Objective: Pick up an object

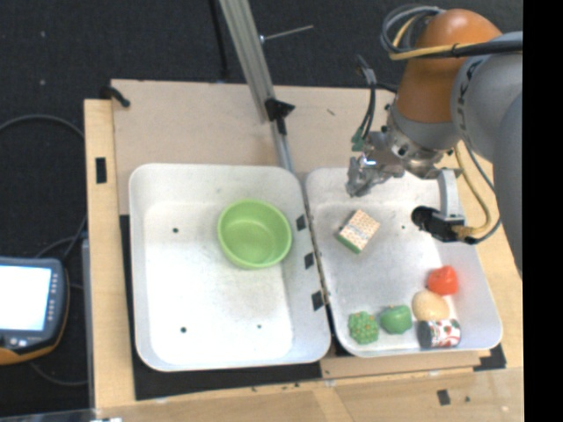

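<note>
Patterned box lies just below the hand, not touching

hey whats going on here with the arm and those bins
A KUKA arm reaches in over the right bin, its pincer near the bin's far-left corner, just above a small patterned block. It holds nothing yet. Along the near edge sit a green bumpy toy, a green ball, a beige egg, an orange piece and a small can. The left bin holds a green bowl.
</note>
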You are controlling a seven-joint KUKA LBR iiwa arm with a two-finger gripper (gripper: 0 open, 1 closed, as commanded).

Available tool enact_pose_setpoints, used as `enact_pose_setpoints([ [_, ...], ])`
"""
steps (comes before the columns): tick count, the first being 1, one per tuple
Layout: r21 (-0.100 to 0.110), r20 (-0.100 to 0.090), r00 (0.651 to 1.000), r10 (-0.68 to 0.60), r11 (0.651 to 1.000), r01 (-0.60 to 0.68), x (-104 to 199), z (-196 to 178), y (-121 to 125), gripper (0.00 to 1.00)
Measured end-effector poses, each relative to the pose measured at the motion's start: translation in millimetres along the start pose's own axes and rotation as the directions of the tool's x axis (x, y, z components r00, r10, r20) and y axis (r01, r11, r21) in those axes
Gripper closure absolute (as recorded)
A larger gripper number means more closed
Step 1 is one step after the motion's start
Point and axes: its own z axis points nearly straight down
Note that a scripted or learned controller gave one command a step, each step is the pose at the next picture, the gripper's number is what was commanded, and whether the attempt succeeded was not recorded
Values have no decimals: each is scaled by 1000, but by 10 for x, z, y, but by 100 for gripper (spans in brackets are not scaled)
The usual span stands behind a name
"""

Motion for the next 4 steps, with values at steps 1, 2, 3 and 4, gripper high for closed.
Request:
enact_pose_setpoints([
  [1,1,0,1000,1,1000,-1,433,-36,71,100],
  [2,0,-1,1000,0,1000,0,992,-139,169,100],
  [3,1,1,1000,2,1000,-2,1454,-25,352,100],
  [4,3,5,1000,5,1000,-5,1415,-31,347,0],
])
